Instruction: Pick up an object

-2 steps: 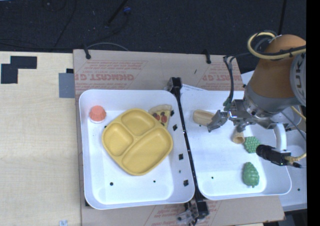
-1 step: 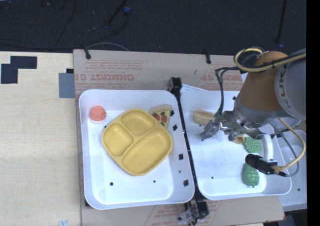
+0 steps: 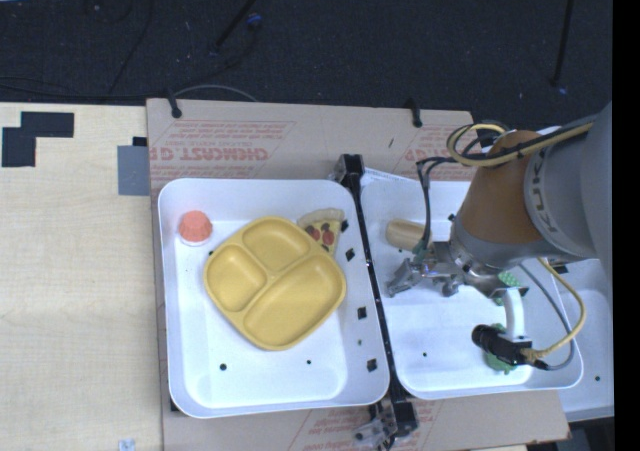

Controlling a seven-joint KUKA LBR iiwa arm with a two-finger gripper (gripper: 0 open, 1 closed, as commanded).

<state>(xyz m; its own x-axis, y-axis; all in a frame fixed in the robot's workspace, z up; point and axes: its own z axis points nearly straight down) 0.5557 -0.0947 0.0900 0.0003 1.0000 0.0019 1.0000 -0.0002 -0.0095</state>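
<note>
Tan wooden cylinder (image 3: 405,233): lies in the right white bin (image 3: 440,364), upper left part, long axis roughly left-right.
Claw (image 3: 415,274): just below the cylinder, above the bin floor; spread or pressed together cannot be told.
Left white bin (image 3: 260,389): yellow divided plastic plate (image 3: 275,282), orange ball (image 3: 195,227), pizza-slice toy (image 3: 323,228).

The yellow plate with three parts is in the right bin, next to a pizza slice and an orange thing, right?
Not quite. The camera view shows the yellow plate in the left bin, not the right one. The rest holds: it has three parts, with the pizza slice and the orange thing next to it.
</note>
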